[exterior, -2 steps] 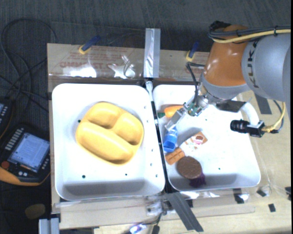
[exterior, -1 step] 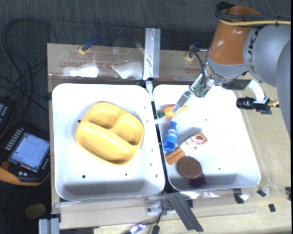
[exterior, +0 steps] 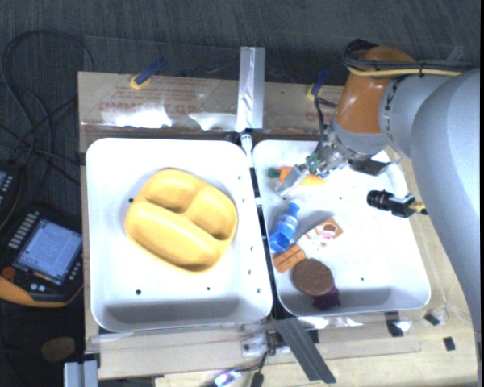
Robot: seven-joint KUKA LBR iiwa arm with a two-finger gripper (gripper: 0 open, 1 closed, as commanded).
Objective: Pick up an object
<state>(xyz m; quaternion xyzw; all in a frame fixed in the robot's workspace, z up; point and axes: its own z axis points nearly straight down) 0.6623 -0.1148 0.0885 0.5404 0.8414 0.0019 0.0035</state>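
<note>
My gripper [exterior: 300, 173] hangs low over the far left corner of the right bin [exterior: 387, 252], beneath the orange-banded wrist. A small orange piece [exterior: 284, 172] and a yellow piece [exterior: 313, 181] lie right beside its tip. Nearer the front lie a blue bottle [exterior: 284, 228], a white card with red print [exterior: 323, 232], an orange ribbed block [exterior: 288, 259], a brown disc [exterior: 313, 276] and a purple lump [exterior: 327, 299]. I see nothing clearly held by the gripper.
A large yellow bread-shaped object [exterior: 181, 218] fills the middle of the left bin [exterior: 113, 297]. The divider between the bins [exterior: 262, 232] runs just left of the blue bottle. A metal post [exterior: 251, 87] stands behind the bins.
</note>
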